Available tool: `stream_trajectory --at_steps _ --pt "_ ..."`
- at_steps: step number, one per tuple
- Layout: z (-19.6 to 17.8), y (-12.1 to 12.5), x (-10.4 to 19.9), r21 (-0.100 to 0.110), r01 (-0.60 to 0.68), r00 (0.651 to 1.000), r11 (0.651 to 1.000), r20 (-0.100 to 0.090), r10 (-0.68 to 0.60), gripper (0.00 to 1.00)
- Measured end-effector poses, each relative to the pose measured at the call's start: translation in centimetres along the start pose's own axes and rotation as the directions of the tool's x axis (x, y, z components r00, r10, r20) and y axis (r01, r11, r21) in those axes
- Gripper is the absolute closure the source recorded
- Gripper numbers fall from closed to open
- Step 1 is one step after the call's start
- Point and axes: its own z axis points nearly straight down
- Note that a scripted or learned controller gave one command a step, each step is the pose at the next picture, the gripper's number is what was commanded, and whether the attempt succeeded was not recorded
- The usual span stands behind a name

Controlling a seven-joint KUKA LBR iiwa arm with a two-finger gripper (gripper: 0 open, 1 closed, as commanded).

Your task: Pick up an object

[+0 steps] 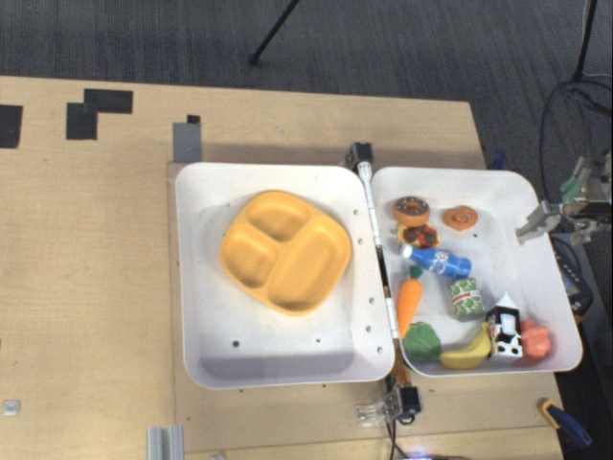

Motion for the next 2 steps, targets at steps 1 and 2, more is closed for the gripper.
stream_trajectory --at_steps 1,2 --pt "13.3 -3.3 5.8 0.005 0.072 0.997 0.997 -0.003 -0.072 0.0" --pt "17.2 -4.6 4.0 0.001 0.55 0.835 0.835 -0.001 -0.55 0.0"
